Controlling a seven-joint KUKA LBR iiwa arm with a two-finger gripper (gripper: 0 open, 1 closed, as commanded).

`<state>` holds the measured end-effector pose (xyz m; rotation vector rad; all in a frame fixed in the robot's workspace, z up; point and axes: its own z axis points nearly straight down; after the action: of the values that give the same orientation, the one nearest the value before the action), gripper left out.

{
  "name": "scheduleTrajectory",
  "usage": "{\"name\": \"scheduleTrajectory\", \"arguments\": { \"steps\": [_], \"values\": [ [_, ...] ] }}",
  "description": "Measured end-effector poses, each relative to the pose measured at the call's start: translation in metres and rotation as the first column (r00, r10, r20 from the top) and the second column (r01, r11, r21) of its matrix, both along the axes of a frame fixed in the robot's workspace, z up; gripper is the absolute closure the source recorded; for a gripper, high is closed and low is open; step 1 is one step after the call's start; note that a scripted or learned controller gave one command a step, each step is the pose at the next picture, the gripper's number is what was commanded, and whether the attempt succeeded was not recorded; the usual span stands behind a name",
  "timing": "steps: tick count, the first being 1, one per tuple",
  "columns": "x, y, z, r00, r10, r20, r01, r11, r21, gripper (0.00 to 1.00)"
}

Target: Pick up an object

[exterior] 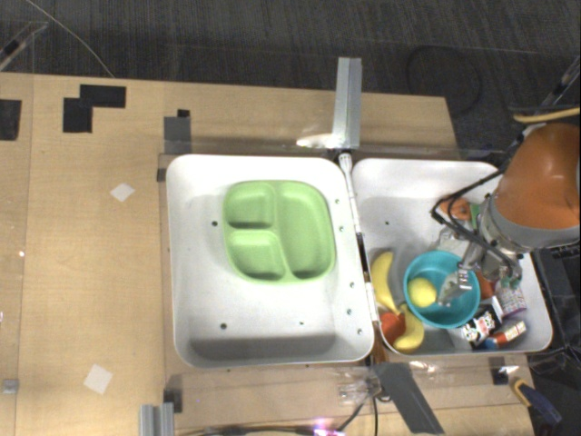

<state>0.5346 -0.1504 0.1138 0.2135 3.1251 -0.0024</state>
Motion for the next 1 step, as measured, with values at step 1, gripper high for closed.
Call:
{"name": "scheduleTrajectory", "arguments": {
  "steps": [1],
  "values": [
    [-0.0083,0.062,-0.0195,1.0,0.002,0.013,-0.002,1.0,0.001,0.0]
  ]
}}
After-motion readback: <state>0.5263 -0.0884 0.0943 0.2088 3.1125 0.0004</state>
